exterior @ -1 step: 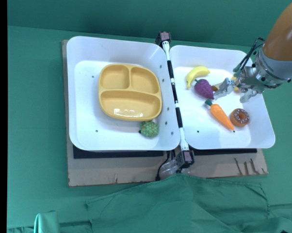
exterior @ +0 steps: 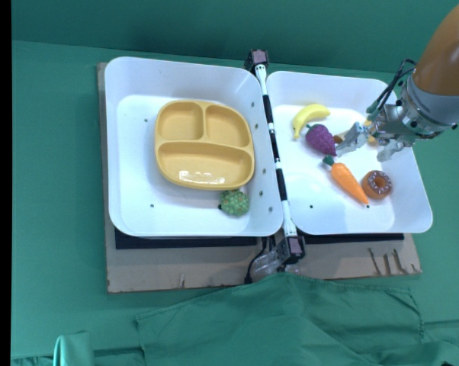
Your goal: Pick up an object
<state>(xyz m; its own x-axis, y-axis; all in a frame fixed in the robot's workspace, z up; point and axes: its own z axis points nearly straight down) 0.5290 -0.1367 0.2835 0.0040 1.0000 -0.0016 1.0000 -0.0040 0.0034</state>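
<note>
arm [exterior: 450, 52] cut off at right edge, small brown thing [exterior: 338, 139] beside grapes unclear

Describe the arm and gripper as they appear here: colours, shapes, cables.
The arm is a thick rounded tube: an orange band above a grey wrist section. Thin dark cables loop along its left side. The gripper is silver-grey metal with two slim fingers.

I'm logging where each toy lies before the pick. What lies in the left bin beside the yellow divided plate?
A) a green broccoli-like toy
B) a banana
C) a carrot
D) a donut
A: the green broccoli-like toy sits at the near edge of the yellow divided plate in the left bin.
</note>
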